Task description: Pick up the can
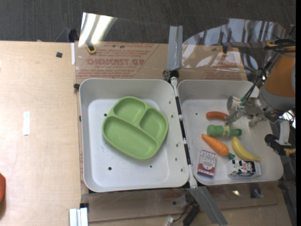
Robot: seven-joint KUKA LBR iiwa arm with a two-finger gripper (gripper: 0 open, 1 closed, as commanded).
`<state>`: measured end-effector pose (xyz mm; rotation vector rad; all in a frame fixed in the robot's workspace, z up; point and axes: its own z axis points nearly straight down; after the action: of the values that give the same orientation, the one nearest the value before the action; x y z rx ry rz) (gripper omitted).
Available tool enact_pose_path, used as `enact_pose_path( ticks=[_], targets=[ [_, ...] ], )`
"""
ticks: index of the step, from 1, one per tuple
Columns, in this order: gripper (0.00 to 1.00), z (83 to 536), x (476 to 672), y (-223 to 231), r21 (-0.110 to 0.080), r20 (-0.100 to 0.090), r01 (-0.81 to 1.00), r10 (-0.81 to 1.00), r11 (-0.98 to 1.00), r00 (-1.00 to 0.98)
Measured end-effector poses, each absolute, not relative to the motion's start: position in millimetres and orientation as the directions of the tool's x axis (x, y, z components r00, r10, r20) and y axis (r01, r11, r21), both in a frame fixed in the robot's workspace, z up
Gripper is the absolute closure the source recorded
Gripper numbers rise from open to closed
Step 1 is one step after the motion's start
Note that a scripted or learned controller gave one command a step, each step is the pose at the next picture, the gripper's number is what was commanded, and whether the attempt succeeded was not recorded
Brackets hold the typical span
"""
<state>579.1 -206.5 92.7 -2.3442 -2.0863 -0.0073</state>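
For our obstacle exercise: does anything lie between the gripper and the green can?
Nothing visible does. The gripper sits right by the can, which lies on its side. An orange piece and a carrot flank the can, neither in between.

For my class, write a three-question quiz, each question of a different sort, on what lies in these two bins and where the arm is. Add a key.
1. Multiple choice: what lies in the left bin? A) a blue bowl B) a green divided plate C) a spoon
2. True or false: the banana lies on the plate.
3. Fill in: the gripper is over the ___ bin.

Key: 1 B. 2 False; it lies in the right bin, apart from the plate. 3 right.
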Motion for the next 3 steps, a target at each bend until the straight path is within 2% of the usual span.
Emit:
enact_pose_path(
  ticks=[1,2,3],
  targets=[
    [0.0,91.4,618.1,-196.4,0.0,-0.002,0.992,0.992,-0.128,0.128],
    [0.0,93.1,582.2,-198.9,0.001,-0.001,0.993,0.993,-0.116,0.116],
    [0.0,91.4,637.9,-199.3,-0.002,-0.001,0.992,0.992,-0.127,0.127]
  ],
)
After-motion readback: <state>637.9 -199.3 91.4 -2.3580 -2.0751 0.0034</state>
